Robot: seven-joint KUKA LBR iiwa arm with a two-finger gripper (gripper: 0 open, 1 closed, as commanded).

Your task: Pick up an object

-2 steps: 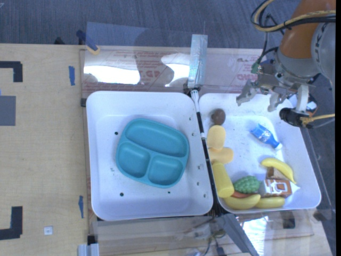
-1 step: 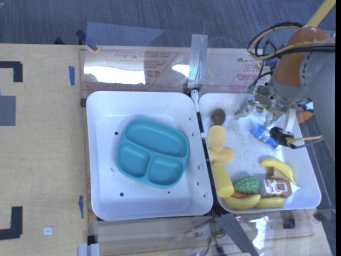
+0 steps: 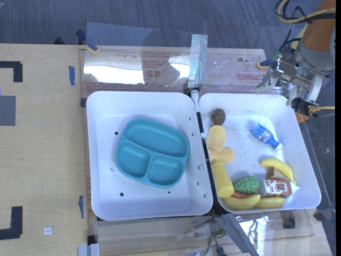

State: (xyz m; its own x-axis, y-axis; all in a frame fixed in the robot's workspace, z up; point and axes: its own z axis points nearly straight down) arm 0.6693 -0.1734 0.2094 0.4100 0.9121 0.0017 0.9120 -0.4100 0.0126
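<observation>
- Blue-grey carpet runs behind a pale wooden bench (image 3: 37,159) that carries two shallow white bins side by side, with a clear plastic sheet (image 3: 160,65) propped up along their far edge.
- From the right comes the arm (image 3: 319,31), its orange band up near the corner, wrapped in yellow and black cables.
- Its gripper (image 3: 298,89) hangs over the far right corner of the right bin (image 3: 306,143); from this angle I cannot tell how wide the claw stands, and nothing shows between it.
- Nearest to it in that bin is a small blue packet (image 3: 265,134), lying apart from the rest.
- Further along the far side sits a little brown round object (image 3: 218,116), touching the top of a pale yellow piece (image 3: 217,142) by the divider.
- Below that a yellow cylinder (image 3: 222,180) lies along the left wall.
- Clustered at the near end are a green bumpy toy (image 3: 247,185), a banana (image 3: 278,168), a small orange-and-white carton (image 3: 278,187), and a long yellow item (image 3: 250,201) along the near wall.
- Over in the left bin (image 3: 101,143) a teal divided plate (image 3: 152,152) lies flat in the middle, well away from the arm.
</observation>
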